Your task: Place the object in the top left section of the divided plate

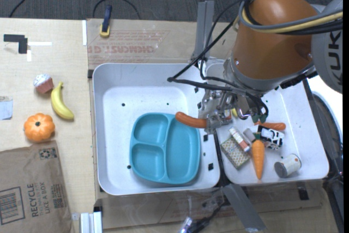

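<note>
A blue divided plate lies in the left bin, with two small sections on its left side and one long section on its right. An orange-red sausage hangs level over the plate's upper right rim. Its right end sits between the fingers of my gripper, which is shut on it. The gripper reaches down from the big orange wrist above the wall between the two bins. The plate's sections hold nothing.
The right bin holds a carrot, a black-and-white cow toy, a tan block, a small bottle and a grey can. On the bench to the left lie a banana, a pumpkin and a cupcake.
</note>
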`<state>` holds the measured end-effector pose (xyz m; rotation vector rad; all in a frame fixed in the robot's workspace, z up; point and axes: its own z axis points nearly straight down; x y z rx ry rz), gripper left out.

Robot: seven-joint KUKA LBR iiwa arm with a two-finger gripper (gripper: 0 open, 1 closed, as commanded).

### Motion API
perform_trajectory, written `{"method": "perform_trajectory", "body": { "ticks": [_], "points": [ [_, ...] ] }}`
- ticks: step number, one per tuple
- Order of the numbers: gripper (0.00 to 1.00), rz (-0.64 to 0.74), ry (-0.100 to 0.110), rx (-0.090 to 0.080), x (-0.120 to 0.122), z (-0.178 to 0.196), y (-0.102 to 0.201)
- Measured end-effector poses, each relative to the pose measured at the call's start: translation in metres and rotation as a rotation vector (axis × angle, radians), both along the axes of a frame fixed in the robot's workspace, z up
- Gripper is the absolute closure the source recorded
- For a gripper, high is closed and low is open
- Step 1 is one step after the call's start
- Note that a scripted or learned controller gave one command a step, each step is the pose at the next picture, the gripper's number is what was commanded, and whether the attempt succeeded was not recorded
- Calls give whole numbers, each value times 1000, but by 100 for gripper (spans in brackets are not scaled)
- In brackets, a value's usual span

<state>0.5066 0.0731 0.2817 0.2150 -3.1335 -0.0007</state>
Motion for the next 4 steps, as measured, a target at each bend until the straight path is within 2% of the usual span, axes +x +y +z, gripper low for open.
{"method": "perform_trajectory", "body": {
  "ticks": [1, 2, 3, 4],
  "points": [
    [100, 311, 2, 1, -16, -28, 25],
    [100, 356, -1, 1, 40, 42, -55],
    [100, 983, 1, 5, 7, -31, -75],
    [100, 1106, 2, 5, -28, -36, 15]
  ]
}}
